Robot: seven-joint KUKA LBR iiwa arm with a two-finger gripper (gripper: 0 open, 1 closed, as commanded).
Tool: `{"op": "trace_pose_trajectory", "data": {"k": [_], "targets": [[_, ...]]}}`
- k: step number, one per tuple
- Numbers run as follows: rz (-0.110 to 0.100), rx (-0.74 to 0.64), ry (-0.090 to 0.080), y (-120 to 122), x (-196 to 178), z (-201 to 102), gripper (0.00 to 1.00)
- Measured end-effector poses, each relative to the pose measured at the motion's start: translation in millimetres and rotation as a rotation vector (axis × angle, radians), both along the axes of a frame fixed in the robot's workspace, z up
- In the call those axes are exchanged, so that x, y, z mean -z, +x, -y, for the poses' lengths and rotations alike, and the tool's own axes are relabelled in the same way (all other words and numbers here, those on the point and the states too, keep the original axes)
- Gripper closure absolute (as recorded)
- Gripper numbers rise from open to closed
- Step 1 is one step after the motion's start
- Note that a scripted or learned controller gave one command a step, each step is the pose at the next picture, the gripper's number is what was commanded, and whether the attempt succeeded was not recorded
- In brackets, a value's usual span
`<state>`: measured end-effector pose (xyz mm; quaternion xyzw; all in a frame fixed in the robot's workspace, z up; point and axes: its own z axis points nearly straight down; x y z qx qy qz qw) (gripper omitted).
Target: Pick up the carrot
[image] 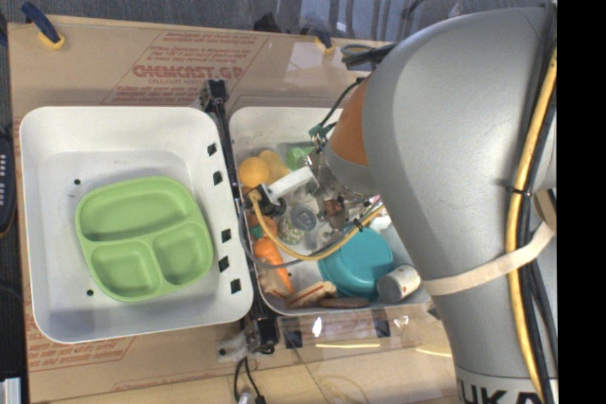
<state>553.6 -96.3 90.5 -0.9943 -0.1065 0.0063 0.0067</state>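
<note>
The carrot, a small orange piece, lies in the right bin near its left wall, toward the front. My gripper hangs low over the middle of that bin, just up and to the right of the carrot, among the clutter. The big grey arm covers the right part of the bin. Nothing can be seen held in the gripper.
A yellow lemon-like fruit lies behind the carrot. A teal bowl and a white cylinder sit front right, with brownish items along the front wall. The left bin holds a green divided plate.
</note>
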Motion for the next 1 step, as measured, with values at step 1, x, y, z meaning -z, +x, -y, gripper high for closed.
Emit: {"op": "trace_pose_trajectory", "data": {"k": [1], "targets": [[0.009, -0.137, -0.003, -4.0, -103.4, -78.3, 0.0]]}}
